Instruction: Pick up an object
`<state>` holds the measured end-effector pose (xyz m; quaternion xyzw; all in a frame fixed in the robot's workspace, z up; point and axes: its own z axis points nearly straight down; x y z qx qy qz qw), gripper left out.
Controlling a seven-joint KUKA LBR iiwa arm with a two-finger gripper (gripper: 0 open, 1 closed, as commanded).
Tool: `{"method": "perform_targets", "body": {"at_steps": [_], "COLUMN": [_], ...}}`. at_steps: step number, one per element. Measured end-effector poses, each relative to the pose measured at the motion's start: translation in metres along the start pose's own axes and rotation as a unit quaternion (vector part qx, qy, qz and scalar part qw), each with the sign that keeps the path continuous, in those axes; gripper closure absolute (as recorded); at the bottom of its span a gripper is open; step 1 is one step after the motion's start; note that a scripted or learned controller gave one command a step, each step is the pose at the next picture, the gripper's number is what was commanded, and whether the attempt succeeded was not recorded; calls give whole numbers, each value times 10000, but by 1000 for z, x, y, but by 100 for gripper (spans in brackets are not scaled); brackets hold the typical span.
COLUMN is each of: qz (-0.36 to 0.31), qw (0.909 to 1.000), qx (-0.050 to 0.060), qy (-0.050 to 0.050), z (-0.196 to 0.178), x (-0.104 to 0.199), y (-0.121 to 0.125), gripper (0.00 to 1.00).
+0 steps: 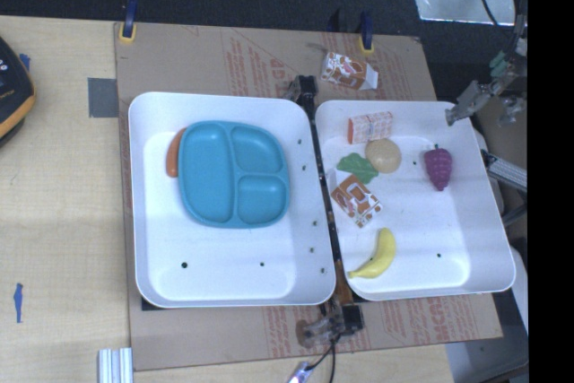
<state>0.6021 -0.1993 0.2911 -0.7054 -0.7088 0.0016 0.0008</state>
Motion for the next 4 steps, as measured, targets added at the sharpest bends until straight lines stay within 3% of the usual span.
{"method": "perform_targets", "body": {"at_steps": [1, 2, 3, 4], "qz": [-11, -7, -18, -12], "qw": [10000, 10000, 10000, 10000], "qx": [17, 13, 6, -4], "qy": [5, 4, -6, 1], "z": [136, 200, 189, 199], "x": [-12, -12, -13, 51], "y": [37, 0, 1, 38], "gripper": [0, 0, 100, 100]}}
